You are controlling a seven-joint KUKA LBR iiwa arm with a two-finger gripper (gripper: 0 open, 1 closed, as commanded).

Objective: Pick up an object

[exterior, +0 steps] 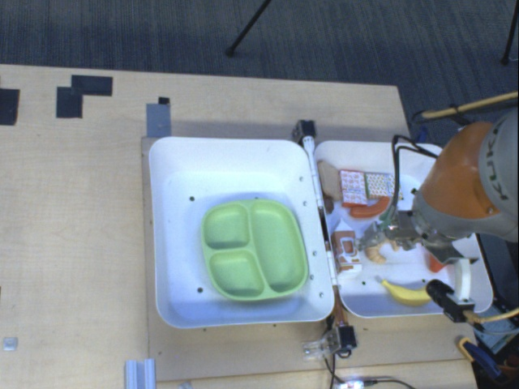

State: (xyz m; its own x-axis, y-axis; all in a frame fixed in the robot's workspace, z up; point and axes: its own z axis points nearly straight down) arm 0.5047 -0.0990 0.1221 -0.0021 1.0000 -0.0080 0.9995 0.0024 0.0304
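Wooden bench (73, 217): two white bins side by side, left bin (170, 217), right bin (365, 302).

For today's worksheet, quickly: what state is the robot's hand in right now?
Hand: low in the right bin, among small items; open or closed cannot be told from this view.

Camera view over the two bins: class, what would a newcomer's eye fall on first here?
The green divided plate in the middle of the left bin stands out first. Next comes the arm's orange band, reaching in over the right bin. There a yellow banana lies near the front edge, with small packets toward the back.
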